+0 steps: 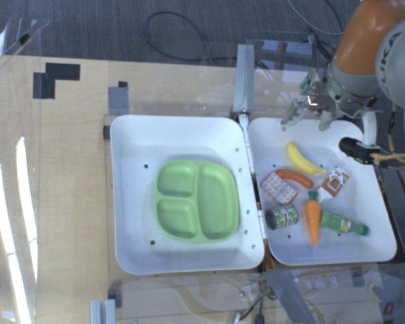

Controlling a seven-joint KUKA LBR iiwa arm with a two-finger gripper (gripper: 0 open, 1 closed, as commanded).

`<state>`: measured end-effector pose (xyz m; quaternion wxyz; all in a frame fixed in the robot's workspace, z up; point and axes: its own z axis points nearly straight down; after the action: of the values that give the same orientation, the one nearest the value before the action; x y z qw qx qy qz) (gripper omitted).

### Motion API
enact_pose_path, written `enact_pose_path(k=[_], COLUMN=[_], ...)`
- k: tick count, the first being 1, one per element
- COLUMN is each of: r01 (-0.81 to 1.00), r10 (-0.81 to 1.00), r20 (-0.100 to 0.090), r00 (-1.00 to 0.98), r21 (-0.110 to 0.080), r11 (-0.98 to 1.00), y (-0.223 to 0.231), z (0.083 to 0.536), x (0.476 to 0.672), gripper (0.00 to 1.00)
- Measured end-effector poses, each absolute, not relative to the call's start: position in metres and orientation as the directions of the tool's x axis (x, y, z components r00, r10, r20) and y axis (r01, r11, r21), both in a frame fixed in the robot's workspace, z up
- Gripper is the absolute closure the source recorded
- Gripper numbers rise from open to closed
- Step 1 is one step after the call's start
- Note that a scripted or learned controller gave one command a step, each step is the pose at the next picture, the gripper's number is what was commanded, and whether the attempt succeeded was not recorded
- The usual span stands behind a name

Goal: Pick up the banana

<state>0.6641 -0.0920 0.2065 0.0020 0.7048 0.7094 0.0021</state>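
Bench [54, 181] pale wood, grey carpet behind | banana [304, 160] in right bin [385, 245] | end effector [308, 110] spread open, empty

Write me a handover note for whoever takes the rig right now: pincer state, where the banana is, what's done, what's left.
Pincer: open, nothing between its fingers, hovering over the far edge of the right bin.
Banana: lying in the right bin, just below the pincer in the camera view, apart from it. A sausage lies close beside it on the near side; carrot, green bottle, small can and two small cartons sit further forward.
Left bin: holds a green divided plate.
Done: arm is positioned near the banana.
Left: descend, close on the banana, lift it.
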Motion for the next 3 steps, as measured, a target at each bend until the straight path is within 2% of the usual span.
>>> enact_pose_path(k=[1,2,3], r01=[1.000,1.000,1.000], r10=[1.000,1.000,1.000], r20=[0.000,-0.001,0.000], r00=[0.025,0.017,0.015], r21=[0.005,0.008,0.016], r11=[-0.025,-0.017,-0.015], y=[-0.115,-0.119,-0.118], z=[0.112,0.088,0.102], x=[0.662,0.652,0.655], gripper=[0.00,0.00,1.00])
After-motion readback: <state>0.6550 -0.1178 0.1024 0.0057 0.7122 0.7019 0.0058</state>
